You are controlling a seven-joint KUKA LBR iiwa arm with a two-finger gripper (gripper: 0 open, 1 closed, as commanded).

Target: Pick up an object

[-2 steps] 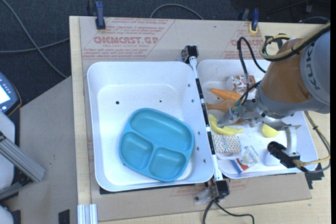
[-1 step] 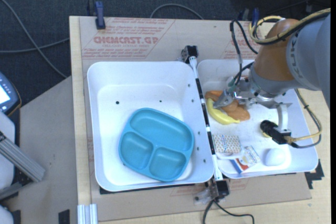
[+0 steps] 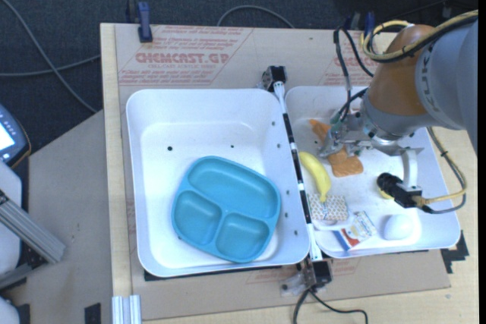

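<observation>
The step in hand looked like the reach onto a target: the grey arm with its orange band (image 3: 402, 80) came in from the right and hung over the right-hand shallow white bin (image 3: 448, 235), its wrist bent downward so that the two-finger gripper (image 3: 342, 148) sat low among the objects there. Whether the gripper was open or closed could not be told, since the wrist body covered it from above, and nothing could be seen gripped. The likeliest target was the flat orange piece (image 3: 348, 166) lying just beneath and touching the gripper's tip in the view; a second small orange bit (image 3: 321, 129) lay just beside it toward the bin's far wall. Close on the left lay the yellow banana (image 3: 316, 174), running along the divider between the bins, with a speckled white packet (image 3: 328, 208) below it, a small red, white and blue carton (image 3: 354, 228) further down, and a white rounded object (image 3: 399, 226) near the bin's lower right corner. The left-hand white bin (image 3: 152, 114) held a blue three-compartment plastic tray (image 3: 225, 208), well apart from the arm. The next move, as a judgement, called for closing squarely on the orange piece and lifting straight up, keeping clear of the banana so it was not dragged along.
</observation>
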